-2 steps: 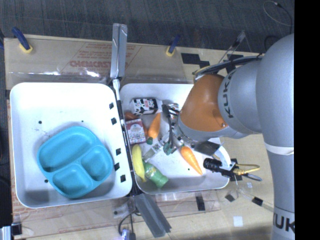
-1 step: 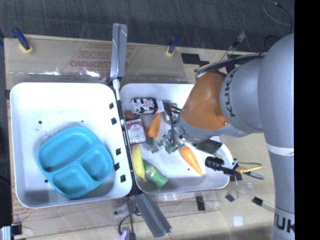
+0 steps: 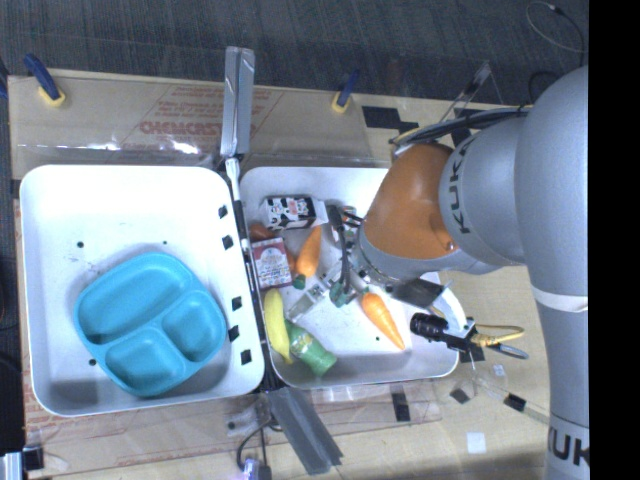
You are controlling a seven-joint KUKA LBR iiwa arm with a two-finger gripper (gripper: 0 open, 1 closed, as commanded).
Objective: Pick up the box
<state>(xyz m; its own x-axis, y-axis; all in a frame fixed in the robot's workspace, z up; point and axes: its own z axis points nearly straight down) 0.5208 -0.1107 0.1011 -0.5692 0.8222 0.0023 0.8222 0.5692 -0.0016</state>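
We see the small red cardboard box (image 3: 271, 265) lying left of the grey two-finger gripper (image 3: 343, 286), long axis up-bin, jaw state impossible to tell.

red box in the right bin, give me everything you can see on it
The red box is a small flat rectangular carton, dark red with a pale printed panel on its face; the print is too small to read. It looks like cardboard. It lies flat on the floor of the right bin, hard against the bin's left wall. A brown item sits just above it, the banana starts just below, and an orange carrot lies to its right. The gripper is to its right, apart from it.
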